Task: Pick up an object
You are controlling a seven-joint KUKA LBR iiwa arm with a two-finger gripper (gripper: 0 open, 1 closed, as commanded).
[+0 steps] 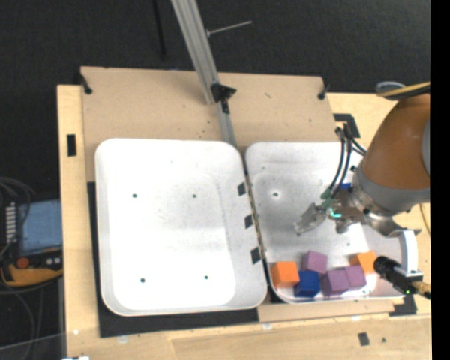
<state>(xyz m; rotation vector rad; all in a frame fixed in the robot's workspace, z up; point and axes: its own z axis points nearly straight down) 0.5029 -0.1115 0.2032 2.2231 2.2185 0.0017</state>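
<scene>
Gripper low over the bare floor of the right bin, hanging from the grey wrist under the orange band of the arm. Too small and blurred to tell how it stands; nothing seen in its grasp. Green glow just beside it on the wrist housing. No brand, label or readable writing anywhere.

Arm cut off at the right, its bulk covering the bin's far right side and rim. Black cables looping from the upper wrist.

Near the bin's front wall, apart from the gripper, a cluster of blocks: orange block at the left, blue block just beside it, purple block behind, two more purple blocks touching each other to the right, and a second orange block partly hidden by the arm's hardware. Exact outlines hard to make out where they crowd together.

Left bin alongside, white, marked with four dark dots. Between the bins, small black clips. Behind, a slanted metal rail. At the far left, a blue device among cables, cut off by the edge.
</scene>
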